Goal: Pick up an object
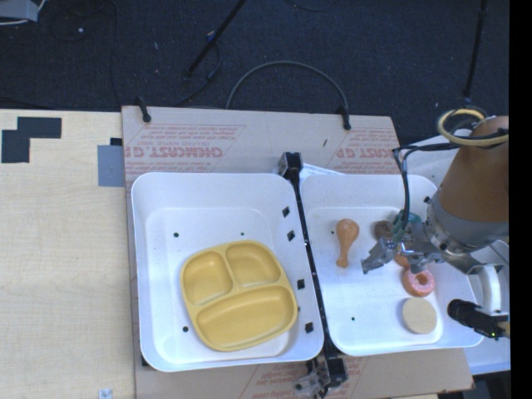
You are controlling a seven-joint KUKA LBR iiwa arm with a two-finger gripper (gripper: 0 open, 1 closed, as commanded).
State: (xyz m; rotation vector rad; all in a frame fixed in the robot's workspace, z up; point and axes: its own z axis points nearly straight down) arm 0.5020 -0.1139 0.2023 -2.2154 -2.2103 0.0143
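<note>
We see the gripper (pixel 389 252) low over the right bin (pixel 366 185), about mid-bin and toward its right half. Open or clenched: we can't tell from this angle, the tip is a dark clutter. We see nothing clearly gripped.

Pick candidates, all in the right bin:
- drumstick (pixel 345 241): tan, lying on the floor just left of the gripper, fat end up-frame, apart from it.
- donut (pixel 419 283): pink, just below-right of the gripper, very close. We can't tell if they touch.
- disc (pixel 419 315): pale beige, flat, just below the donut, near the bin's front wall.

There's a small orange patch right at the gripper, above the donut. We can't tell what it is.

The left bin (pixel 162 223) holds a yellow plate (pixel 239 294) with three compartments, lying flat in the front-right part, well apart from the gripper.

The arm (pixel 475 185) comes in from the right, and its orange section sits over the right bin's right edge. Both bins sit on cardboard (pixel 249 144) on the bench (pixel 58 264), touching along a black clip strip (pixel 303 252).
</note>
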